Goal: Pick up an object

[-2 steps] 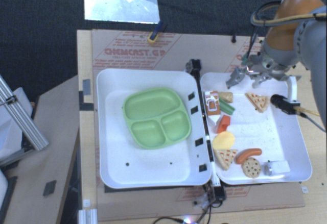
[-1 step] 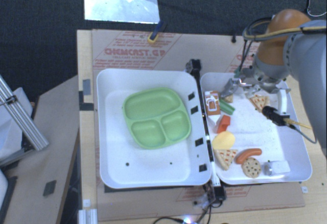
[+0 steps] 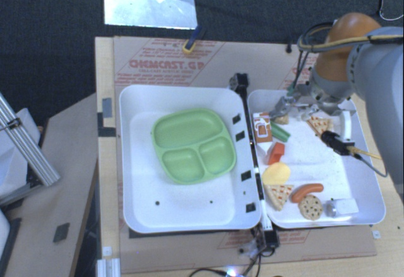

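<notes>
My gripper (image 3: 285, 107) hangs low over the far left part of the right bin (image 3: 363, 171). Just below its tip lies a small tan piece (image 3: 281, 120); whether they touch is unclear. Nearby sit an orange-and-white carton (image 3: 262, 128), a green piece (image 3: 280, 133) and a red-orange piece (image 3: 276, 153). A pizza slice (image 3: 319, 124) lies to the gripper's right. Closer to the front are a yellow lemon (image 3: 276, 173), another pizza slice (image 3: 278, 194), a sausage (image 3: 307, 191), a cookie (image 3: 310, 207) and a white block (image 3: 341, 207).
The left bin (image 3: 136, 162) holds a green divided plate (image 3: 193, 145). A black-clipped divider (image 3: 249, 149) separates the two bins. The grey arm with its orange band (image 3: 344, 42) comes in from the upper right, above the right bin's far corner.
</notes>
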You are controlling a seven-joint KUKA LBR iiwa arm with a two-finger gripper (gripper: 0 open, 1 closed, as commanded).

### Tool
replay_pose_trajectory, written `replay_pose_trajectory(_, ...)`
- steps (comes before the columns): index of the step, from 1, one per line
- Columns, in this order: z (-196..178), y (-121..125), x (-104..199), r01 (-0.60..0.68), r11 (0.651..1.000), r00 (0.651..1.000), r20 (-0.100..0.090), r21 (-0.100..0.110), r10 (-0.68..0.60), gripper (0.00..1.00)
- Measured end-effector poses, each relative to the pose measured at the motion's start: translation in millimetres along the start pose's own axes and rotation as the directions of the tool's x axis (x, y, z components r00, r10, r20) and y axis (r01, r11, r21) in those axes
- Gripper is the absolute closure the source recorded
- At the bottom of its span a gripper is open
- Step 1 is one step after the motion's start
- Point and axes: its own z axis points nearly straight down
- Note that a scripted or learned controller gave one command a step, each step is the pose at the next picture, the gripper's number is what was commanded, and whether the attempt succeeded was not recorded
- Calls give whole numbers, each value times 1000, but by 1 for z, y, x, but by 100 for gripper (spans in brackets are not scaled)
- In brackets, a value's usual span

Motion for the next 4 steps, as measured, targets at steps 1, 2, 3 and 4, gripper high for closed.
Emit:
replay_pose_trajectory(1,-16,4,2,2,1000,1000,-3,-8,-3,100)
replay_pose_trajectory(2,-80,6,-5,0,1000,1000,3,0,0,100)
replay_pose_trajectory(3,-134,7,-5,2,1000,1000,2,3,-2,100)
replay_pose_trajectory(4,-135,-13,49,4,1000,1000,0,9,-4,100)
